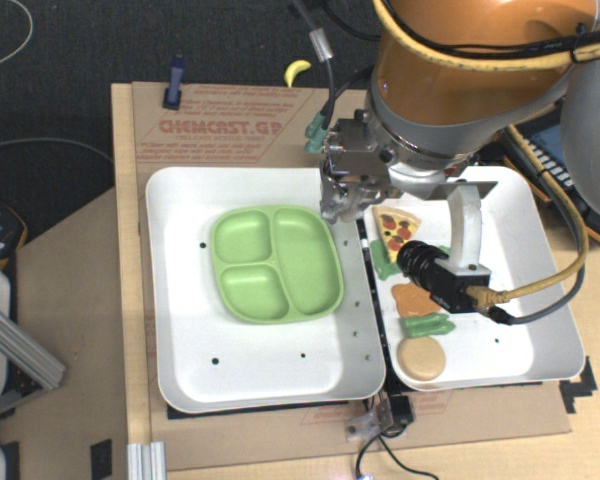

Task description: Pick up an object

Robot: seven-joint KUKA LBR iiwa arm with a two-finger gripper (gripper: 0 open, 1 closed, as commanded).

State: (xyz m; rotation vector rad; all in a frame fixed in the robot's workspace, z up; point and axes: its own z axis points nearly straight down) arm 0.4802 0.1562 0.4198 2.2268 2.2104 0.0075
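My gripper [338,200] hangs over the far end of the wall between the two bins, below the big orange wrist. In the right bin [540,298] lie a toy pizza slice [395,228], a green strip [383,260], an orange flat piece [412,298], a green pod [425,325] and a round tan biscuit [422,358]. The pizza slice is just right of the gripper. I see nothing held in the gripper.
A green divided plate [277,263] fills the middle of the left bin [180,298]. The bins rest on a cardboard sheet [230,123]. A small blue object [173,83] and a yellow piece [297,70] sit at the cardboard's far edge.
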